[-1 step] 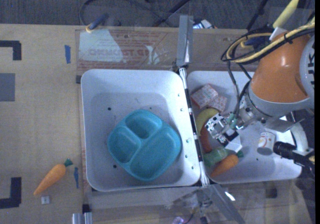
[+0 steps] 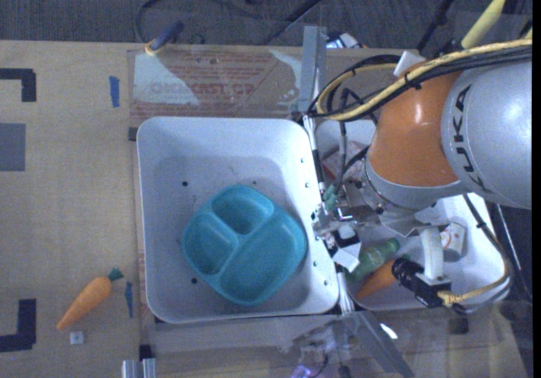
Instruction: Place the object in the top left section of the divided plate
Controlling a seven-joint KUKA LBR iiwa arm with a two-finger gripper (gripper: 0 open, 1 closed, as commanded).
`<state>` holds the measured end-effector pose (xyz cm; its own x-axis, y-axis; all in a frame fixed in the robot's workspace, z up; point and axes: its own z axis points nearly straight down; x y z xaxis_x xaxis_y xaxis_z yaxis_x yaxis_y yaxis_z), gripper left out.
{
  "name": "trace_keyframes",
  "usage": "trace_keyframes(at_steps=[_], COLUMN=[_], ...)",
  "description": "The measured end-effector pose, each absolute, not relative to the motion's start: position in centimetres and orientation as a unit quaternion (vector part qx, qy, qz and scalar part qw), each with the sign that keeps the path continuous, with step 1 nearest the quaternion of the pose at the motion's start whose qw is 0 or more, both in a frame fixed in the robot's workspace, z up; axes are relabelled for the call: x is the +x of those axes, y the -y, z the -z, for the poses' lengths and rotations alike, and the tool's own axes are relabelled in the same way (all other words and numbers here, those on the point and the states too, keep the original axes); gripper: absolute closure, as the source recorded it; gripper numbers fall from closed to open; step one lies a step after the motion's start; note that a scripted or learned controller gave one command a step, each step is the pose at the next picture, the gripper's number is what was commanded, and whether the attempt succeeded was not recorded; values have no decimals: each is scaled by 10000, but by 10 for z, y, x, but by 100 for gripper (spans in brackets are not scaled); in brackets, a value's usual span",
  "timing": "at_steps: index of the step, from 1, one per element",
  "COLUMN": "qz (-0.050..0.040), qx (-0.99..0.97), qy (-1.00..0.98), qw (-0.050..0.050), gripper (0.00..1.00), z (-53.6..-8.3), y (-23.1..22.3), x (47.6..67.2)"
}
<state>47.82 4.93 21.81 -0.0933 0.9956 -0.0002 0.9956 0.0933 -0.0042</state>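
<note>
Overhead view of the bench. The grey KUKA arm, with its orange band, reaches in from the right of the frame and bends down over the right bin, its wrist covering most of that bin. The gripper sits at the inner edge of the right bin, just beside the wall shared with the left bin; whether it is released, clenched or grasping cannot be told, as wrist hardware and cables obscure it. Beneath the wrist lie a green object and an orange object, possibly toy vegetables; either may be the object to be moved. The teal divided plate rests in the left bin, lower centre of the frame, all three sections vacant. A toy carrot lies on the bench outside the bins, lower left.

Judged step: picking in the right bin; no transfer is evident. The next move calls for a secure grasp, a lift clear of the bin wall, and travel leftward to the plate's upper-left section.
</note>
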Motion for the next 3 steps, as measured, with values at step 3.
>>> trace_keyframes(at_steps=[3], qz=[-46], qx=[-6975], qy=[7165], qw=[15], gripper=[100], z=[-234], y=[-163], x=[477])
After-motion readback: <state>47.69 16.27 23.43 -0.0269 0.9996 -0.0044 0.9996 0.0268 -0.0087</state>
